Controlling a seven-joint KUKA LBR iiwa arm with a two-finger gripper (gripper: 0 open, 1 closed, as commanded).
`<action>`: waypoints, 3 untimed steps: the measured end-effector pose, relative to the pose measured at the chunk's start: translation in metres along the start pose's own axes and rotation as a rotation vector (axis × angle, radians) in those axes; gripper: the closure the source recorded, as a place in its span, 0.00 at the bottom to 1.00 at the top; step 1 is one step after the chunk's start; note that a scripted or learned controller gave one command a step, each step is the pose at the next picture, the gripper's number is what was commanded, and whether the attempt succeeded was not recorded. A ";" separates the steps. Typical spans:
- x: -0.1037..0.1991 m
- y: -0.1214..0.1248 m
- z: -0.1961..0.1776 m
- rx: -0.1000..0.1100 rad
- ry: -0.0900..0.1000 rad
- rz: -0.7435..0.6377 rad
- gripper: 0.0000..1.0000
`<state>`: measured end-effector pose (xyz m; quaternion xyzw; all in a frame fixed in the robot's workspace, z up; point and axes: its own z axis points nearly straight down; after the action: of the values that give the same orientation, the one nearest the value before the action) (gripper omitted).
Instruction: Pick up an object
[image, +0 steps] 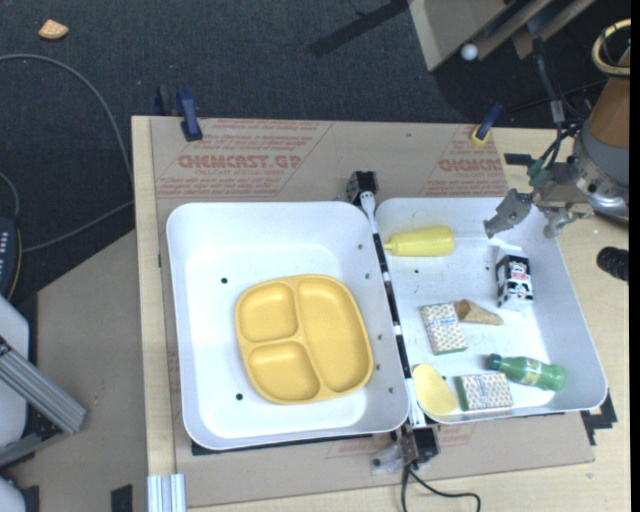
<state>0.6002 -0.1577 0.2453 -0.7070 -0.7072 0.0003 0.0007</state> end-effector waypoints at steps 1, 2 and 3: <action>0.012 0.006 0.161 -0.001 0.000 0.000 0.00; 0.037 -0.047 0.161 0.001 0.001 0.001 0.00; 0.037 -0.046 0.151 -0.002 0.000 0.002 1.00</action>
<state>0.5540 -0.1212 0.0943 -0.7078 -0.7064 -0.0003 0.0000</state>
